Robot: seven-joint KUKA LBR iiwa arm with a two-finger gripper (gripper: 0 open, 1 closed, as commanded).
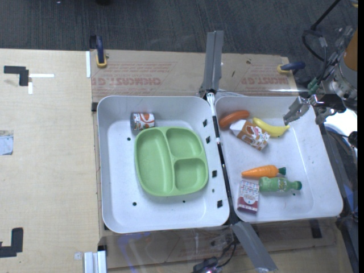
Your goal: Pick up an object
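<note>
Toy groceries lie loose in the right bin: a banana beside a sausage and snack pouch, with carrot, green bottle and red packet below

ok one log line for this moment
gripper open, holding nothing | above right bin back edge | banana nearest | pick not yet made

Right bin floor bare along right side; banana, carrot crowd its left
</note>
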